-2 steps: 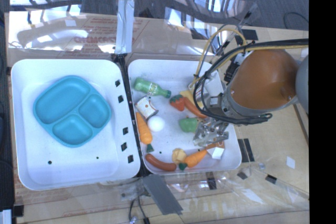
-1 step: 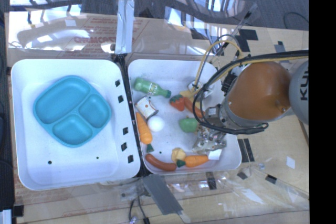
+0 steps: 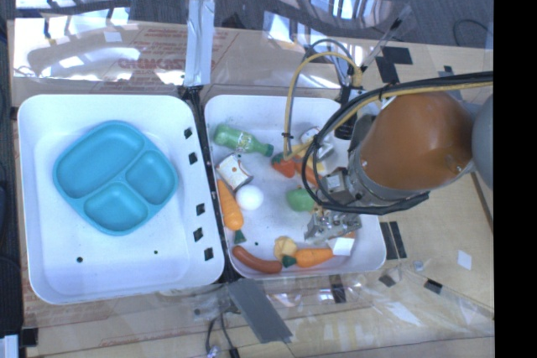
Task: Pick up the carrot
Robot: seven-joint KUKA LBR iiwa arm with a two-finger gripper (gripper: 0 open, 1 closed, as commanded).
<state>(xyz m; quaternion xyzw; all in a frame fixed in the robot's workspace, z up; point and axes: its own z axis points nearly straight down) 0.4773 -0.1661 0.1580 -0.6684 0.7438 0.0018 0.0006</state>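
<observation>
Orange and tapered, the carrot [image 3: 314, 256] lies by the right bin's [image 3: 277, 106] near wall, just beside the gripper [image 3: 333, 227], which hangs low for a grab, though its opening cannot be told.

A single fixed camera, mounted above the bench [image 3: 252, 54], looks down at a slant from moderate distance, framing the left bin [image 3: 33, 205] and right bin [image 3: 252, 109] together, with the arm [image 3: 415, 142] entering at right.
</observation>
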